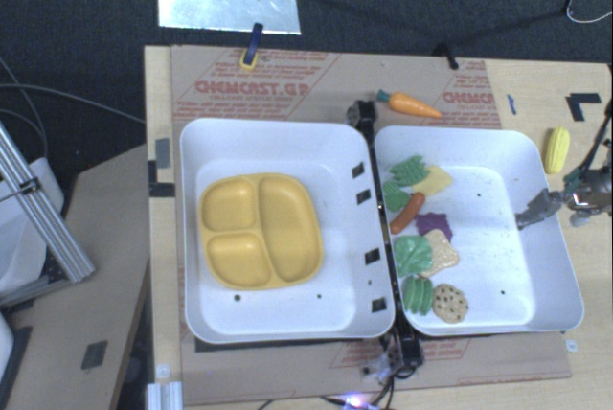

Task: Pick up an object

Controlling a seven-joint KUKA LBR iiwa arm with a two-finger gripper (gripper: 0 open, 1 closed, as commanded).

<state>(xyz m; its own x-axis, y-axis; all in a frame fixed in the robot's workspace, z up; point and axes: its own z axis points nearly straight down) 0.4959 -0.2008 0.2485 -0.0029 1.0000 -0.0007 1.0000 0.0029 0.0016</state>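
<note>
My pincer (533,211), state indiscernible, sits over right bin (498,303) rim; toys lie at nine o'clock, sausage (408,211) axis running diagonally.

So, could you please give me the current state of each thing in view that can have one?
Yellow three-compartment plastic plate: flat in the left white bin.
Orange toy carrot: lying on the bench, outside the bins.
Yellow toy corn: outside the right white bin.
Round speckled cookie: flat in the right bin.
</note>
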